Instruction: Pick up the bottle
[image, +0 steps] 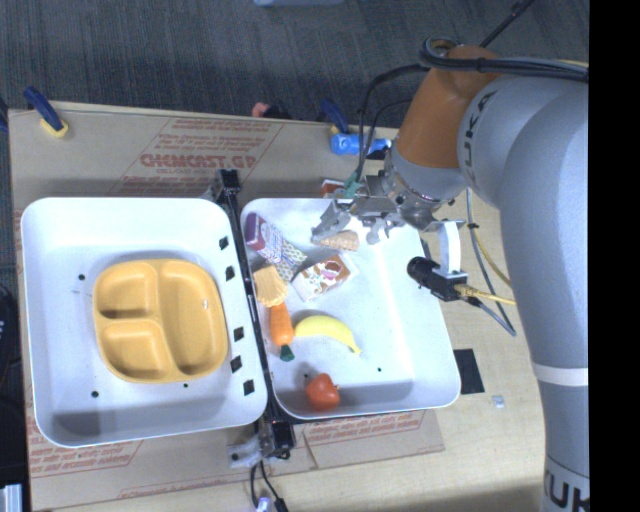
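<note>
The bottle (262, 237) looks like the small white one with a purple label, lying at the back left of the right bin (425, 345) against its left wall. My gripper (350, 234) hangs over the back middle of that bin, to the right of the bottle and apart from it. Its fingers (328, 232) stand open. A small tan item (344, 241) lies between and just below the tips; I cannot tell whether they touch it.
In the right bin lie a checkered packet (290, 256), a snack packet (322, 277), a yellow block (268, 285), a carrot (282, 326), a banana (326, 330) and a red fruit (321, 390). A yellow divided plate (160, 318) sits in the left bin (50, 300).
</note>
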